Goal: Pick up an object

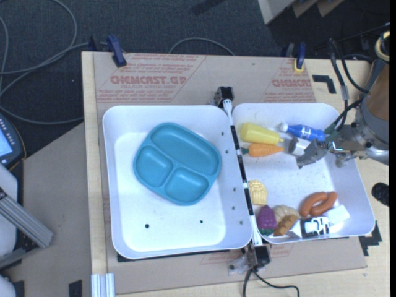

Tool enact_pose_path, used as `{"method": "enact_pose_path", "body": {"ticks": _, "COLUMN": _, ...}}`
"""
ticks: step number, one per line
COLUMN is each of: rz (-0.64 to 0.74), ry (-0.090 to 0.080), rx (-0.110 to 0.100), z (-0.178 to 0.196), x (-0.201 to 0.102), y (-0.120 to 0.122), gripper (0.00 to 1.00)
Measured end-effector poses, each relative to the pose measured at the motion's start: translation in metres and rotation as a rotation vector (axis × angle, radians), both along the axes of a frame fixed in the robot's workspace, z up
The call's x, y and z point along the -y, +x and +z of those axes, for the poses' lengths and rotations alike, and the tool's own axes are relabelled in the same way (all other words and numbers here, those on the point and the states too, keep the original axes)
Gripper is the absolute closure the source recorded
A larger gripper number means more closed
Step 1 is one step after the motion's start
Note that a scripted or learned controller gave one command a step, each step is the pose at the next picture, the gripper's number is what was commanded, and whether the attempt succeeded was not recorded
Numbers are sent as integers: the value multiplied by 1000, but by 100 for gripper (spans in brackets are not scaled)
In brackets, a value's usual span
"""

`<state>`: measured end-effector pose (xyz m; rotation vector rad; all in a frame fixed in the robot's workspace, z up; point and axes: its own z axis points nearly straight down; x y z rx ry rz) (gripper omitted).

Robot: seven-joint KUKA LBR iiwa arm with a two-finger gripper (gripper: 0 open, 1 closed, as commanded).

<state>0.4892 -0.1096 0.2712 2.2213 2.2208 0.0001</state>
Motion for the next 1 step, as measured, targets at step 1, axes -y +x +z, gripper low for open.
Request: {"method": "enact_pose_path", "body": {"ticks": 1, "rz": 1, "ry": -1, "rx": -4, "z": -147, "x": 32, "y": 92, "gripper": 0}}
